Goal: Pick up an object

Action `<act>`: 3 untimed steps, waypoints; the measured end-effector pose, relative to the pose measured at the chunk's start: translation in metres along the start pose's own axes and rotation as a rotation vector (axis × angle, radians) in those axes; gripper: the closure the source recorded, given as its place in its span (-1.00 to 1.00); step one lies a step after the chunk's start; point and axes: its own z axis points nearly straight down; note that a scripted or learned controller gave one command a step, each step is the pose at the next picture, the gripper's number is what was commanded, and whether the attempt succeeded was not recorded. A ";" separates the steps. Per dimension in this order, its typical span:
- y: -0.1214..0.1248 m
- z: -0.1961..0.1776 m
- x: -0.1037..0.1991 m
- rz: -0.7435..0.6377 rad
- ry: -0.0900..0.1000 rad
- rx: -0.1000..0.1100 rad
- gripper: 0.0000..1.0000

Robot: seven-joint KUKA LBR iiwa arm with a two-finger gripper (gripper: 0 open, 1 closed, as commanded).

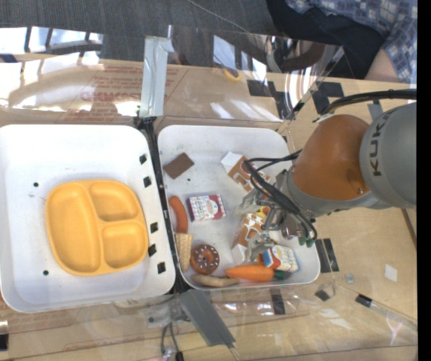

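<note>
My fingers (259,224) low in right bin (215,138), near its right edge | over snack packet (254,222) | grip: can't tell | carrot (250,273) along front edge

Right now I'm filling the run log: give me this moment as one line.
arm: over right bin | gripper: low among toy food, grasp unclear | carrot: at near wall | yellow tray: left bin

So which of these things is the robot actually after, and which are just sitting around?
In play, right bin:
gripper
carrot
donut
sausage
small carton
brown square

Lying about:
yellow divided plate
left bin
</note>
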 end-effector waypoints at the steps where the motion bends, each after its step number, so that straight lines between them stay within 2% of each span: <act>1: 0.007 0.000 -0.005 0.076 -0.003 0.003 -1.00; 2: 0.010 -0.014 -0.010 0.068 -0.011 0.000 1.00; 3: -0.017 -0.076 -0.058 0.000 0.013 -0.006 1.00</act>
